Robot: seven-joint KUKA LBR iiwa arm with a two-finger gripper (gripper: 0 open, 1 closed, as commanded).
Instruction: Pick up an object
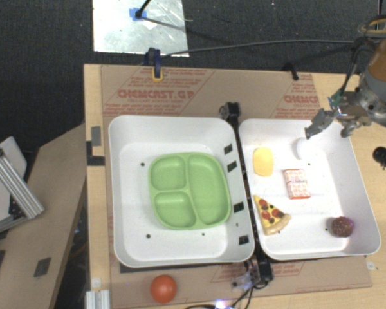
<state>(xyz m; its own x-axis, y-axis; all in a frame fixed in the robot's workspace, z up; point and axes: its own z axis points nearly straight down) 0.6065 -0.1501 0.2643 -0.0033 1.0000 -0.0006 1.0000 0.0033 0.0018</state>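
The right bin [357,172] holds a yellow oblong item [263,161], a small red-and-white box [297,183], a pizza slice toy [271,214] and a dark maroon ball [341,226]. My gripper [333,122] hangs above the bin's far right corner, well up and to the right of the yellow item. Its two fingers [318,123] stand spread apart, with nothing between them.
The left bin [125,172] carries a green divided tray [189,190]. An orange-red ball [163,288] lies on the bench in front of the left bin. A blue-and-yellow clamp [154,64] sits at the board's far edge. Cables run across the back.
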